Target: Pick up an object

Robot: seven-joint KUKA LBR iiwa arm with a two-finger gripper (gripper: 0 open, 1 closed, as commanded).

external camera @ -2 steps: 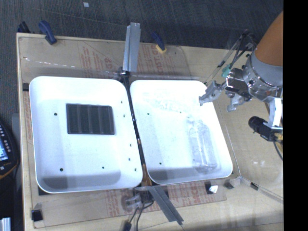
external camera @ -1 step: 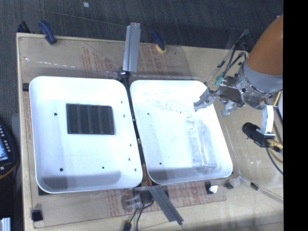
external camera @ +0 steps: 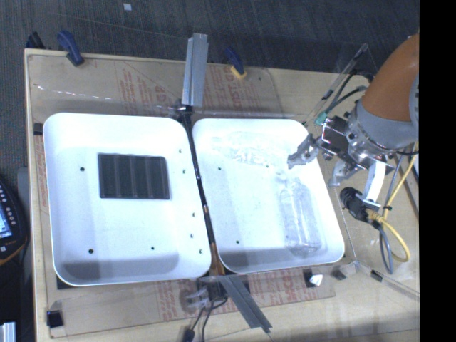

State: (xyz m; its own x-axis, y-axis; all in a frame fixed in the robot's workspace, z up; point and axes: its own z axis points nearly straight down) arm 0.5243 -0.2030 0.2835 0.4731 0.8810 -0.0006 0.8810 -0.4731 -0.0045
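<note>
Fingers look pinched together into one narrow tip w/ nothing between them, as far as I can make out. The gripper (external camera: 293, 160) sits over the back right corner of the right bin (external camera: 235, 258).

Closest candidate imo is the clear bottle (external camera: 299, 216), lying on its side along the right wall of that bin, just in front of the tip. It's see-through plastic and looks empty, so prob very light, w/ thin walls that dent if squeezed hard. Smooth and round too, so it'll likely roll or squirt out of a pinch. I'd take it across the middle of the body, jaws square to its long axis, not at the tapered end.

Further back in the same bin there's a crinkly clear wrapper (external camera: 246, 152), touching nothing else afaict. It's floppy and near weightless, w/ hardly any height to grab.

The left bin (external camera: 64, 262) has a dark ribbed slab (external camera: 134, 176) lying flat in the middle, rectangular w/ three grooves. It looks stiff and matte, so prob good friction, but it's low and wide. Edges are the only hold there.
</note>
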